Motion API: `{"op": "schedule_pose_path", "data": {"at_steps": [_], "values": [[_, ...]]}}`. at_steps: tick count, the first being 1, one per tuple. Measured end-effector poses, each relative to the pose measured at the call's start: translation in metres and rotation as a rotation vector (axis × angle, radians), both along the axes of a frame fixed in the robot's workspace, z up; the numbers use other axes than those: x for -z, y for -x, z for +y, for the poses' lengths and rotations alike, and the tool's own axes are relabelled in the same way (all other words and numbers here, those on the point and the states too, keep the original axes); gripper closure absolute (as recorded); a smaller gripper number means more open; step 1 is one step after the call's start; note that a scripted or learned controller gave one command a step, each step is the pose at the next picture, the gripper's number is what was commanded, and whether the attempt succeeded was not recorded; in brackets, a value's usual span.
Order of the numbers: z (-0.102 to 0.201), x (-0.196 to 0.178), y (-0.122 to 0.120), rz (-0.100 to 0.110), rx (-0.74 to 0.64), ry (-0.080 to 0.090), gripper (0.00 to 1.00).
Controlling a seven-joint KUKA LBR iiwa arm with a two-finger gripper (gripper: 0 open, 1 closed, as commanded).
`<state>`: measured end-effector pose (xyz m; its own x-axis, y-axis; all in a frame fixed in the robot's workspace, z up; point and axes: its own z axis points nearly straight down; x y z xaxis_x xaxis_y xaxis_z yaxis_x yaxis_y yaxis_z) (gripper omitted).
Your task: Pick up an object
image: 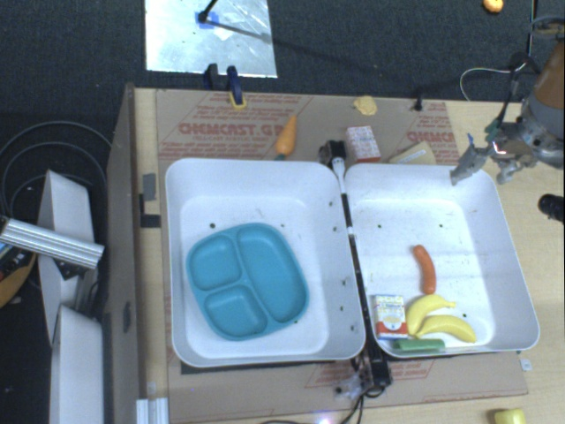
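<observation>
The right bin holds an orange-red sausage, a yellow banana bunch, a small white and orange box and a flat green piece, all near its front edge. The left bin holds a blue divided plate. My gripper hangs over the right bin's far right corner, well away from the objects. Its two grey fingers are spread apart and nothing sits between them.
Behind the bins on the cardboard lie an orange carrot-like piece, a small pink and white box and a yellow lump. Cables loop at the far right. A metal sheet lies on the dark floor beyond.
</observation>
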<state>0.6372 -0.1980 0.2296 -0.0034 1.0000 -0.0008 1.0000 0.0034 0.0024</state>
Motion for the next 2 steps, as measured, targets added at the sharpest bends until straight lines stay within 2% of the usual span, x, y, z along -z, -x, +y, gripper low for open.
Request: {"op": "schedule_pose_path", "data": {"at_steps": [1, 2], "values": [[0.016, 0.093, 0.031, 0.009, 0.002, -0.003, 0.0], [0.063, 0.114, 0.057, 0.006, -0.003, -0.003, 0.0]]}}
